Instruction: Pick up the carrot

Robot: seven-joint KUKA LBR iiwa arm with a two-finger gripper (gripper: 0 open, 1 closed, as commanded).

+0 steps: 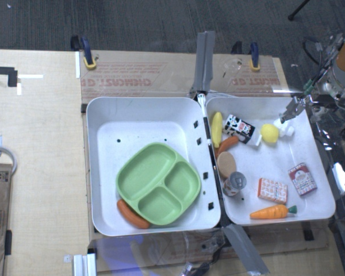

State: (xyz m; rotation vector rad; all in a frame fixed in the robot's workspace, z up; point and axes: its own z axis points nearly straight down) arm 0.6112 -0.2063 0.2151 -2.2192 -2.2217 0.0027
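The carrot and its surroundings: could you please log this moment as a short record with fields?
target: carrot, lying flat by the near wall of the right bin
nearest neighbours: orange carton, red carton
also in right bin: lemon, banana
left bin: green divided plate
gripper: over the right bin's far right corner, apart from carrot

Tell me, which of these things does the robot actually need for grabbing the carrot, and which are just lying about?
For the job:
- carrot, near the front of the right bin
- hand, at that bin's far right corner

Just lying about:
- green plate
- sausage
- banana
- lemon
- milk carton
- can
- two small red boxes
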